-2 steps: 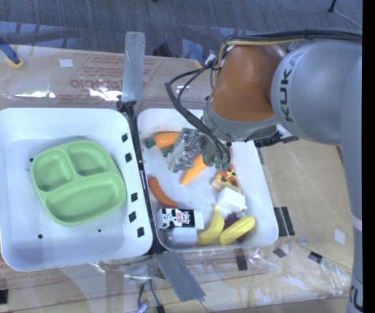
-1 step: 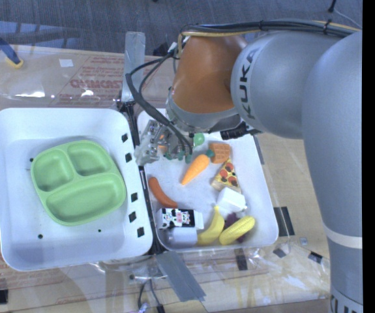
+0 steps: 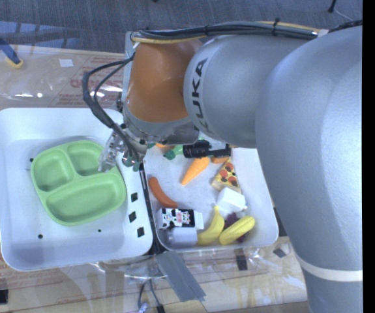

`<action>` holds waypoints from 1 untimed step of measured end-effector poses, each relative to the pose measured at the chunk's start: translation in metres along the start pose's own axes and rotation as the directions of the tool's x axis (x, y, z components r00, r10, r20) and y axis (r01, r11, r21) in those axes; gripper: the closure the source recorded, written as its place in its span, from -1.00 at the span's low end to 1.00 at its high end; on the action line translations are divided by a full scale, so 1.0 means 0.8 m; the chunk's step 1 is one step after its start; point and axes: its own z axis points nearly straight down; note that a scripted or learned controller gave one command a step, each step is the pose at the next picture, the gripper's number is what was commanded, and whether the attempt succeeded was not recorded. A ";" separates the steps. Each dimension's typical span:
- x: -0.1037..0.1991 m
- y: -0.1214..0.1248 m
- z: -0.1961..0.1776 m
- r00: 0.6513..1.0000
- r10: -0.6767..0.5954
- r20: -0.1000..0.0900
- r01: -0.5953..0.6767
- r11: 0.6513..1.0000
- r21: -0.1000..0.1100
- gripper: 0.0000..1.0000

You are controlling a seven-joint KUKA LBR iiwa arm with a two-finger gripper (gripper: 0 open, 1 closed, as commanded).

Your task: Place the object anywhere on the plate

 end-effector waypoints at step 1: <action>-0.001 -0.002 0.000 1.000 0.003 0.001 -0.003 1.000 0.001 -1.00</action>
